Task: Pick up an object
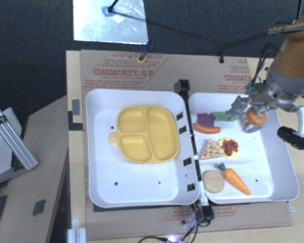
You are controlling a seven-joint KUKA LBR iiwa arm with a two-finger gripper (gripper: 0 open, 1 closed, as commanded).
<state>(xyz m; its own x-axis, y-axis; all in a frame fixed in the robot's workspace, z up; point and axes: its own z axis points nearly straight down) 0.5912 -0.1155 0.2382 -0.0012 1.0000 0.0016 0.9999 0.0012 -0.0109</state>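
The end effector (249, 116) hangs low over the far part of the right bin (283, 178), reaching in from the right under the orange-banded wrist. Its metal fingers (236, 108) are spread fairly wide, and a small orange object (256, 117) sits right between them, though from this angle I can't be sure whether it is lifted off the floor of the bin or only straddled.

That orange piece is the nearest candidate, lying directly under the end effector. Just to its left lie a green piece (223, 116) and a purple bunch of grapes (205, 119), with a red sausage (206, 129) a little nearer the camera, its long axis running left to right. Further toward the camera from the end effector are a pizza slice (211, 150), a round topped piece (229, 147), a beige disc (213, 181) and a carrot (236, 180) lying on a slant. The yellow divided plate (144, 133) sits well off to the left, in the other bin.

I reckon the fingers need only close where they are.
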